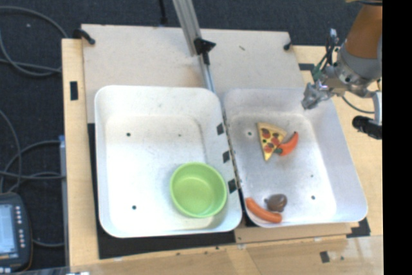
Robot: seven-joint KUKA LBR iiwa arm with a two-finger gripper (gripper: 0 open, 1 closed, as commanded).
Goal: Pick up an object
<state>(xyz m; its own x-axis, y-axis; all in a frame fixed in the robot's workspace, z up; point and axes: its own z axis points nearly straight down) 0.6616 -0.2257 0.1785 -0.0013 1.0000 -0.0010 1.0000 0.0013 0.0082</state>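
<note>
Pizza slice (270,140) flat mid right bin, red pepper (289,143) touching; sausage (263,210) and brown lump (277,202) near front.

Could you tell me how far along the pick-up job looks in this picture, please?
Nothing looks picked yet. The gripper hovers over the right bin's far corner, nothing visibly in it. The pizza slice, chili pepper, sausage and brown lump lie in that bin; the green bowl sits in the left one. Approach, grasp and lift remain.

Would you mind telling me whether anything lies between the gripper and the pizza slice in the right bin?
Nothing visible does. The gripper sits over the right bin's far right corner, and the bin floor between it and the pizza slice is bare. The orange chili pepper touches the slice's right side, which could crowd a grasp there.
</note>
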